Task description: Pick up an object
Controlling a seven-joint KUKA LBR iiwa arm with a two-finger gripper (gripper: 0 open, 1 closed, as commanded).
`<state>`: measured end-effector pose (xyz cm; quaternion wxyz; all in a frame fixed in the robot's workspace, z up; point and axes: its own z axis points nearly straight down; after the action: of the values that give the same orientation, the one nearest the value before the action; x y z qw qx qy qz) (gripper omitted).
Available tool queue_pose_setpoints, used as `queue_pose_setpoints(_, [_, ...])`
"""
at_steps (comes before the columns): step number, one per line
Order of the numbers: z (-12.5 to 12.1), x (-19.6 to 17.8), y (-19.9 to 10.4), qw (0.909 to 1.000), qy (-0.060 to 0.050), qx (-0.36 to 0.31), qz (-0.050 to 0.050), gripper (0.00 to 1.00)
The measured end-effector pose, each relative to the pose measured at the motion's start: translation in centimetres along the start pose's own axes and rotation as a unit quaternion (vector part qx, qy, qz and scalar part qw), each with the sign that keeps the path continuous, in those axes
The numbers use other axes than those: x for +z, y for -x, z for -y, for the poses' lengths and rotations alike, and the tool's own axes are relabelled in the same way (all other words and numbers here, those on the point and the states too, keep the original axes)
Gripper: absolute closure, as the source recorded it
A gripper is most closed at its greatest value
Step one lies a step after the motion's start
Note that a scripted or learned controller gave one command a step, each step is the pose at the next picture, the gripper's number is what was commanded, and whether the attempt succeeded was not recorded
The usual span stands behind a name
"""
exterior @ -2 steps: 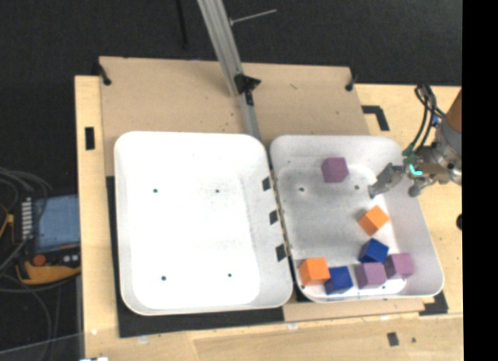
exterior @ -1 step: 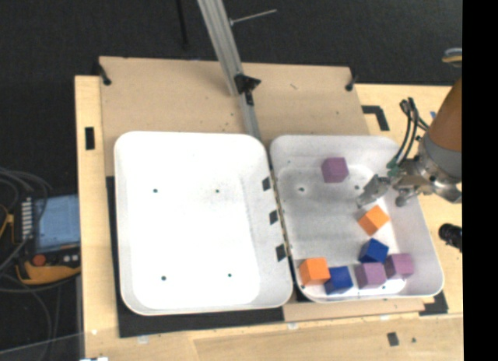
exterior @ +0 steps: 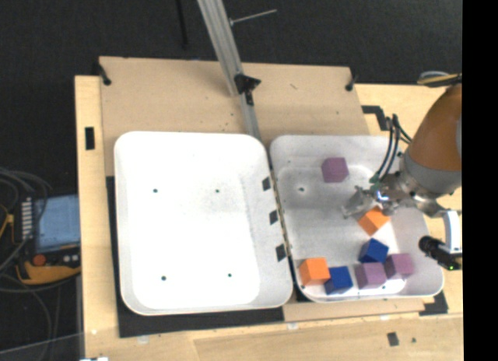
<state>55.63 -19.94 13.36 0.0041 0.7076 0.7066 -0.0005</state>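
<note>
Gripper (exterior: 366,202) low in the right bin (exterior: 311,157), just beside an orange cube (exterior: 374,220)
Whether its fingers are spread or closed cannot be told; the cube lies on the bin floor, above a blue cube (exterior: 373,251)

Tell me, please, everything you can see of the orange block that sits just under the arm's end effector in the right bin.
The orange block is a small cube-like piece with a matt, foam-like look, plain and unmarked. It lies on the floor of the right bin, towards its right side, turned at an angle to the bin's walls. The end effector is directly at its upper-left edge, partly overlapping it in this view; whether it touches the block cannot be told. A blue block lies just below it, close but apparently apart.
</note>
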Motion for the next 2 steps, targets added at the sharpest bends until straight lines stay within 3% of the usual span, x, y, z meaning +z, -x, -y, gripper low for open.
queue_pose_setpoints(1, [-0.16, 1.02, 0.27, 1.0, 0.002, 0.002, 0.0, 0.0])
queue_pose_setpoints(2, [-0.06, 0.37, 0.24, 1.0, 0.001, 0.004, -0.001, 1.0])
